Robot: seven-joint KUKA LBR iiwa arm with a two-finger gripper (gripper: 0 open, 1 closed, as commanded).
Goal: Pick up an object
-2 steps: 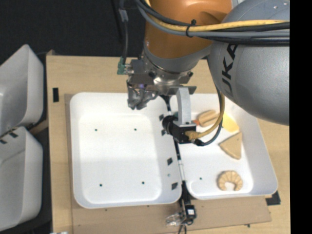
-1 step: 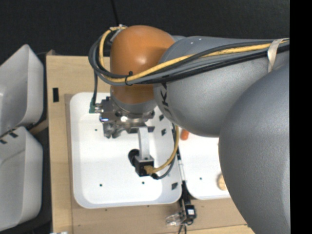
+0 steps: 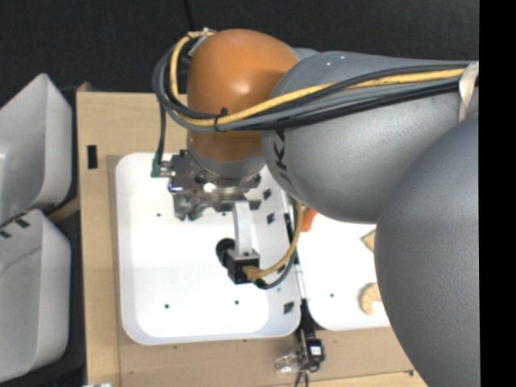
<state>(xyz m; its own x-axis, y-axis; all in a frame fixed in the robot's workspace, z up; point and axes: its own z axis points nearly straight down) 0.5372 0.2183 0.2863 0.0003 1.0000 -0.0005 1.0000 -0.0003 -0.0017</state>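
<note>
Grey arm [image 3: 387,184], nearest the lens, reached in from the right and covered most of the right half of the view. Its bulk hid much of the right bin. An orange band [image 3: 238,79] capped the arm above the wrist, with dark and yellow cables [image 3: 167,95] looped round it.

The bench [image 3: 97,240], pale wood in colour, carried both bins side by side. The left bin [image 3: 177,297], white and shallow, showed a bare floor with a few small dark marks. The right bin [image 3: 339,305], also white, was seen only at its near left portion, and the rest lay under the arm. Two white moulded casings [image 3: 32,143] stood off the bench at the left edge of the view, one behind the other.

The gripper [image 3: 193,201] hung below the orange band over the far half of the left bin. Seen from above, it could not be judged spread or closed. Contact with the bin floor could not be judged either.

Objects for picking were noted in the right bin only. A tan piece [image 3: 371,298] lay on the floor at the arm's edge, partly hidden. A second pale piece [image 3: 369,239] lay farther back, also cut off by the arm. A small orange piece [image 3: 310,221], too little of it showing to identify, sat just inside that bin's left wall. All three lay apart from the gripper.
</note>
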